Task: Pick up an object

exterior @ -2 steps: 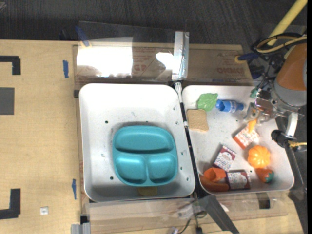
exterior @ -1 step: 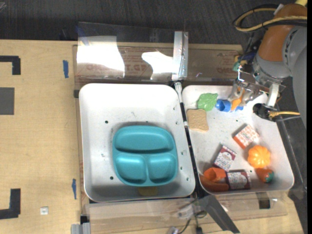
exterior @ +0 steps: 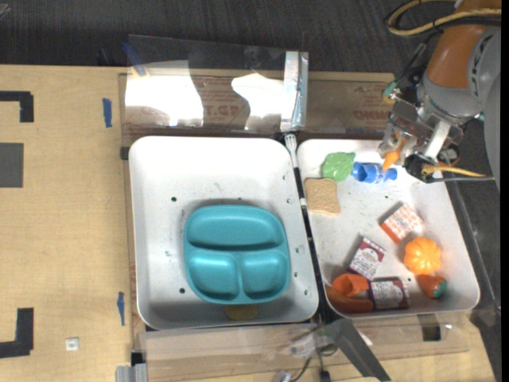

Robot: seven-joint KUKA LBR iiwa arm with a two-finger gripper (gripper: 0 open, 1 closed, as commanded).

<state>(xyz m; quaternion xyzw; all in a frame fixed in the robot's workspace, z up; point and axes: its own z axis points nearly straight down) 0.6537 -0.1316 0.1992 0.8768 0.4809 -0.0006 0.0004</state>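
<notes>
My gripper (exterior: pixel 407 148) hangs over the far right corner of the right bin (exterior: pixel 461 237), just right of a blue object (exterior: pixel 367 172). A small orange bit (exterior: pixel 390 159) shows at its tip, and whether it is held is unclear. Beside the blue object lie a green piece (exterior: pixel 338 165) and a tan bread slice (exterior: pixel 322 196). Nearer the front are a red and white packet (exterior: pixel 401 222), an orange pumpkin (exterior: pixel 422 255), a small carton (exterior: pixel 367 258), an orange cup (exterior: pixel 347 289), a can (exterior: pixel 387 293) and a small orange and green item (exterior: pixel 435 287).
The left bin (exterior: pixel 151 213) holds a teal divided plate (exterior: pixel 235 251). A clear plastic sheet (exterior: pixel 215 86) stands behind the bins. The grey arm with its orange band (exterior: pixel 453 54) enters from the upper right, with yellow cables around it.
</notes>
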